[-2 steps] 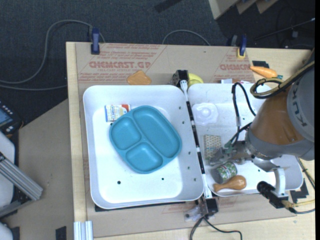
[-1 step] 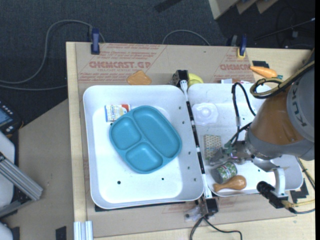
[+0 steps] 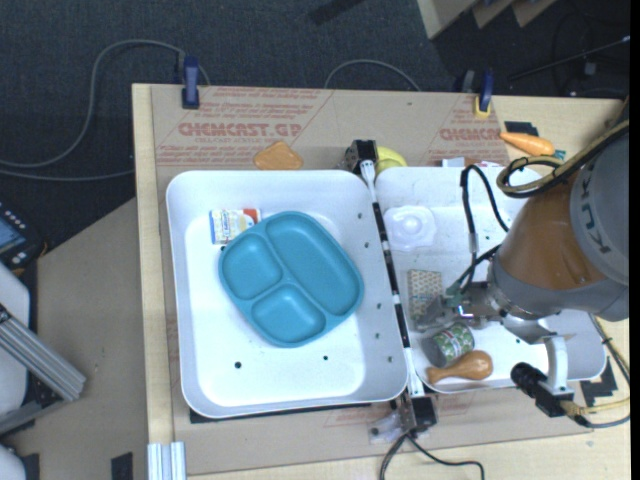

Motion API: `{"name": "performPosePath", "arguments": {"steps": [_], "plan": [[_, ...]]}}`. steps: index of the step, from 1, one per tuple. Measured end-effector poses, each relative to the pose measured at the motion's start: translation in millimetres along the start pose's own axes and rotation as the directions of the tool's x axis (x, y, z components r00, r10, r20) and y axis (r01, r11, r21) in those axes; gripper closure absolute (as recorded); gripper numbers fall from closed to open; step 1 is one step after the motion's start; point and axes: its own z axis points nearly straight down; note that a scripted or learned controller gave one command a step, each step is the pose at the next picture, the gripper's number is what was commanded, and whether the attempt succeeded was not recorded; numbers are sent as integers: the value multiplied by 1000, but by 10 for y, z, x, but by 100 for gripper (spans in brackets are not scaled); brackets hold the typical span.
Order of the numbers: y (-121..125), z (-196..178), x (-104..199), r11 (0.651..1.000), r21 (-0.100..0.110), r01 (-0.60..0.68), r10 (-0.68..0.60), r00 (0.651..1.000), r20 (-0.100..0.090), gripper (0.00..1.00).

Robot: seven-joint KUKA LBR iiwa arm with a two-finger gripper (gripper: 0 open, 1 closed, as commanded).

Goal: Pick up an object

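**Gripper low over right bin; candidate objects clustered at its 7 o'clock corner**

Arm [image 3: 560, 248] reaches in from 3 o'clock and covers much of the right bin [image 3: 440, 183]. Gripper [image 3: 452, 306] sits low near that bin's left wall. Jaw opening: cannot tell, wrist body and clutter mask it. Nothing visibly held.

Objects in right bin:
- Small can [image 3: 452, 343], green-patterned, lying just at 6 o'clock of the gripper. Judged rigid, light, smooth; likely to roll if nudged on its side. Best grip across the body, jaws square to its axis.
- Tan pear-shaped piece [image 3: 462, 366], at 6 o'clock of the can, touching or nearly so. Looks like hard plastic or wood, light. Narrow neck is the easier hold; bulb may slip.
- Speckled flat pad [image 3: 424, 286], at 10 o'clock of the gripper. Thin, lies flat, poor for a pinch.
- Clear lid or cup [image 3: 408, 224], toward 12 o'clock. Thin, slick, may flex.

Left bin [image 3: 200, 368] holds a blue tray [image 3: 290, 276] and a small carton [image 3: 232, 222] at its 10 o'clock; both well apart from the gripper.

Judgement: can is the nearest target; crowding from the pear piece risks a double contact.
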Motion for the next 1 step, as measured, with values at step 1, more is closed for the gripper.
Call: {"name": "performPosePath", "arguments": {"steps": [1], "plan": [[-1, 0, -39, 1000, -1, 0, 0, 1000, 1, 0]]}}
